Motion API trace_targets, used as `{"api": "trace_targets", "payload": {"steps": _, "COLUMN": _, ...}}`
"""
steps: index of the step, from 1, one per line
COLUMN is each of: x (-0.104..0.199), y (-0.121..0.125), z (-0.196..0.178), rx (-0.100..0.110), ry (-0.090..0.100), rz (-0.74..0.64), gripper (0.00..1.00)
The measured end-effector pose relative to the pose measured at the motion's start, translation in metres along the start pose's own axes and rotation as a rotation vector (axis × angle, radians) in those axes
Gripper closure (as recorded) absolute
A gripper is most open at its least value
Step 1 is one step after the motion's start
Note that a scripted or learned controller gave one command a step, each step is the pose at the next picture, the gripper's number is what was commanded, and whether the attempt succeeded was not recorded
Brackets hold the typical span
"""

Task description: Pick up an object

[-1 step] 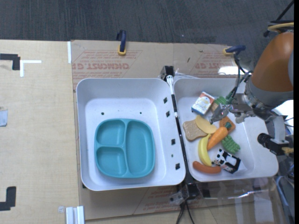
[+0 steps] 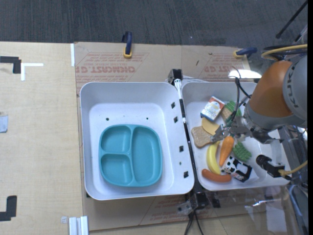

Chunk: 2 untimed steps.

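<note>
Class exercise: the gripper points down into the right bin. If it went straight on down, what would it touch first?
Probably the carrot, which lies right beneath the gripper beside the banana. Depth is hard to judge from above, so the cheese is possible.

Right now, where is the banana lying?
The banana lies in the right bin of the camera view, near its front left part, between the carrot on its right and the slice of bread behind it.

Grey arm (image 2: 293,89) enters from the right, its orange band (image 2: 273,89) directly above the wrist. The wrist slants down and to the left. The two-finger metal gripper (image 2: 223,132) sits at its lower left end, fingertips pointing left.
</note>
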State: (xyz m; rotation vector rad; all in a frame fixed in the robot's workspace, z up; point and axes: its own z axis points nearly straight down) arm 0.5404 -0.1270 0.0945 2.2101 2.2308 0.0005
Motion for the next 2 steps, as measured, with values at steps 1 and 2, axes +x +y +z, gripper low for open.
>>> {"api": "trace_targets", "payload": {"steps": 1, "x": 0.000, "y": 0.001, "z": -0.010, "rx": -0.002, "ry": 0.001, "rz": 0.008, "gripper": 1.00}}
{"api": "trace_targets", "payload": {"steps": 2, "x": 0.042, "y": 0.040, "z": -0.103, "rx": 0.001, "ry": -0.001, "rz": -0.216, "gripper": 1.00}}
